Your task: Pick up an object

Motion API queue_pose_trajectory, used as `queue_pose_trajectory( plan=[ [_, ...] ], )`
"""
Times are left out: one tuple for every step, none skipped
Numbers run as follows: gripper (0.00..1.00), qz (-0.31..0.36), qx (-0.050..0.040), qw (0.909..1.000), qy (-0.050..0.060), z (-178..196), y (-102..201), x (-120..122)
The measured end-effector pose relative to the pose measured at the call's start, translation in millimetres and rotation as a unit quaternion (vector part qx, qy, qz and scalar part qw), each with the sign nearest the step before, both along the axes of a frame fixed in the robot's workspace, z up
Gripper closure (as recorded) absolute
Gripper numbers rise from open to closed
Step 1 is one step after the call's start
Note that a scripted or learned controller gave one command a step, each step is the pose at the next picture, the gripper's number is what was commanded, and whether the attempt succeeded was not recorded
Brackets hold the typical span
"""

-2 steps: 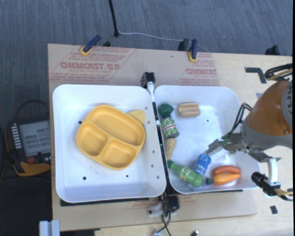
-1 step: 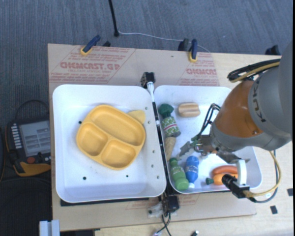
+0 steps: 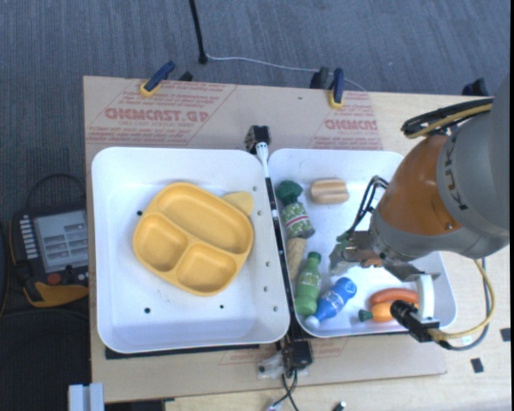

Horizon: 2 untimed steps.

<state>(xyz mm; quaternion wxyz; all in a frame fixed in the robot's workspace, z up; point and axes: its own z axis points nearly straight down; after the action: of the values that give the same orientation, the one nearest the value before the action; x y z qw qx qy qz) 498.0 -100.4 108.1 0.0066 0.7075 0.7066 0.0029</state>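
My gripper [image 3: 349, 253] hangs low over the middle of the right bin [image 3: 360, 163], below the orange wrist band [image 3: 415, 197]. Just beneath it toward the front lies a blue bottle [image 3: 334, 300], beside a light green bottle [image 3: 308, 284]. A dark green bottle [image 3: 293, 212] and a pale cream piece [image 3: 296, 248] lie along the bin's left wall. A tan bread roll [image 3: 329, 191] sits at the back. An orange carrot-like toy [image 3: 391, 303] rests at the front right. Nothing shows held in the gripper.
The left bin [image 3: 120, 187] bears a yellow divided plate [image 3: 193, 236] with a pale yellow piece [image 3: 239, 200] at its back edge. Blue and yellow clamps [image 3: 157, 78] hold the board's far side. A black cable [image 3: 463, 332] loops by the bin's front right corner.
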Motion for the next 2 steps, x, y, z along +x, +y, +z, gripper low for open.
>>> queue_pose_trajectory(
  plan=[
    [0.0,0.0,-0.0003,1.0,0.001,-0.7,-0.4,-0.5],
    [0.0,0.001,0.0016,1.0,0.007,3.2,0.2,59.3]
  ],
)
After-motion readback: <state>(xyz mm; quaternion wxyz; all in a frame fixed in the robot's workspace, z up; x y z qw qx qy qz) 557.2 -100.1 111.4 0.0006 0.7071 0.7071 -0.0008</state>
